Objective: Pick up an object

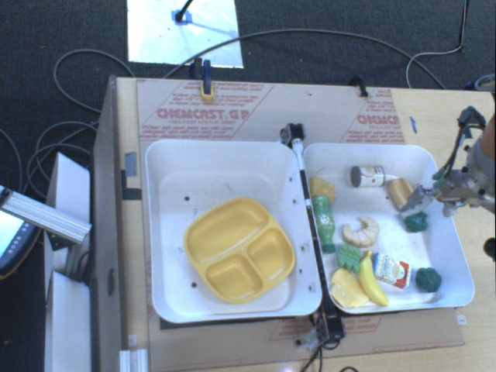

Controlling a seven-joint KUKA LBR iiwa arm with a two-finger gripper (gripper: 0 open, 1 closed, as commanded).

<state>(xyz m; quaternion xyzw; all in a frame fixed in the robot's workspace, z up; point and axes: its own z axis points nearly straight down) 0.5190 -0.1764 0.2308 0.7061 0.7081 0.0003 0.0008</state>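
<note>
One gripper (425,198) is hovering over the right bin (457,248), near a dark green toy (416,222); I cannot tell its jaw state. It should be centring over that toy before descending.

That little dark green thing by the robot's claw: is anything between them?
Nothing visible. The gripper sits at the right bin's far right side, with the dark green piece just below it and the tan bread-like piece beside it.
</note>
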